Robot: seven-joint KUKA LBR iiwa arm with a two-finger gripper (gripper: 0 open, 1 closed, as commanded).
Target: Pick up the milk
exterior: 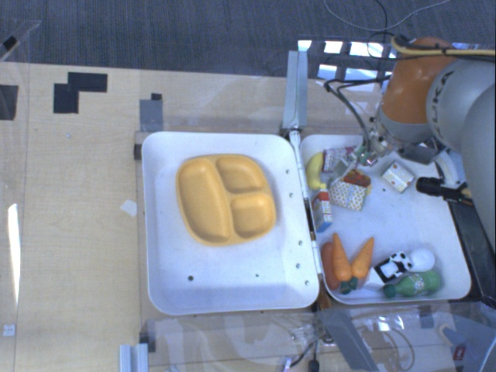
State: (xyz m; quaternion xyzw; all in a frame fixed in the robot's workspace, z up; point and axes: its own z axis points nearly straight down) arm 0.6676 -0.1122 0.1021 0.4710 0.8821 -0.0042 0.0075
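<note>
Two white bins (155, 285) sit on our pale wooden bench (70, 208), with grey carpet (155, 22) beyond. We see the gripper (366, 155) low in the right bin; the milk carton (349, 192) lies just below it, apart.

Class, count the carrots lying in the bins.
2. Both lie side by side at the near edge of the right bin: one carrot on the left, the other carrot touching its right side. The arm could hide others.
</note>
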